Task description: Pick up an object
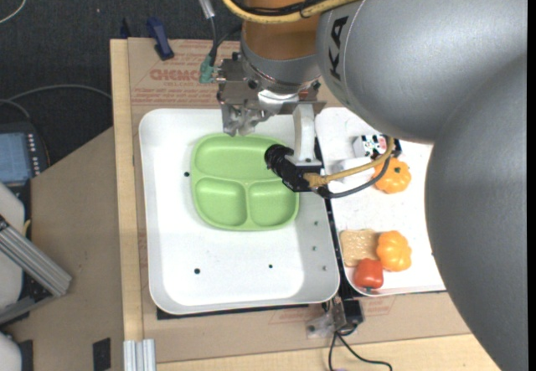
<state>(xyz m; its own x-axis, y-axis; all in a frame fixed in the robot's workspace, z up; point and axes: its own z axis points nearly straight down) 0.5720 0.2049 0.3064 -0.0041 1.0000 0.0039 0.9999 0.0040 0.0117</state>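
Here the pincer [243, 120] (grip state unclear) hangs over the green divided plate's [243, 185] far rim.

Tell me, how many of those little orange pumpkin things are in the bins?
2, both in the right bin: one orange pumpkin near the arm's cable, another lower down beside a red piece. The arm may hide more.
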